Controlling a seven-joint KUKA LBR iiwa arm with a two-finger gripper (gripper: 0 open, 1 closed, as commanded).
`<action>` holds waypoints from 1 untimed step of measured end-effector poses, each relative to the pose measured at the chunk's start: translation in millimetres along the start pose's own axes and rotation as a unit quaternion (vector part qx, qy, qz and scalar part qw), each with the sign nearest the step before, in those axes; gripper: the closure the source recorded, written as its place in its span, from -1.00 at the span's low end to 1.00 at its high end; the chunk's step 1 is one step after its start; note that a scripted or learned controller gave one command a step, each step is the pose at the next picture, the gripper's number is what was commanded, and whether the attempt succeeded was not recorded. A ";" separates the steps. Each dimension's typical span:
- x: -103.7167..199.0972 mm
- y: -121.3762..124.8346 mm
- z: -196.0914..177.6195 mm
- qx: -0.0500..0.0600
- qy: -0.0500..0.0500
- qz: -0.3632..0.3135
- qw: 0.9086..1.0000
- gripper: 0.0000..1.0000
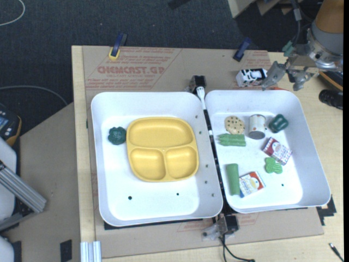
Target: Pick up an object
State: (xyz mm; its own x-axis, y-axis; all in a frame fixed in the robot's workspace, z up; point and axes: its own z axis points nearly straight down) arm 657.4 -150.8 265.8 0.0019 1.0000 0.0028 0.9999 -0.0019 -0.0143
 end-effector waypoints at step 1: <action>0.3 2.0 -7.9 -0.007 -0.001 -0.001 1.000 -1.00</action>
State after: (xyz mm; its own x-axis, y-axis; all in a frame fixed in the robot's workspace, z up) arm 659.5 -150.5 273.7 -0.0004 1.0000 0.0004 1.0000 0.0004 -0.0011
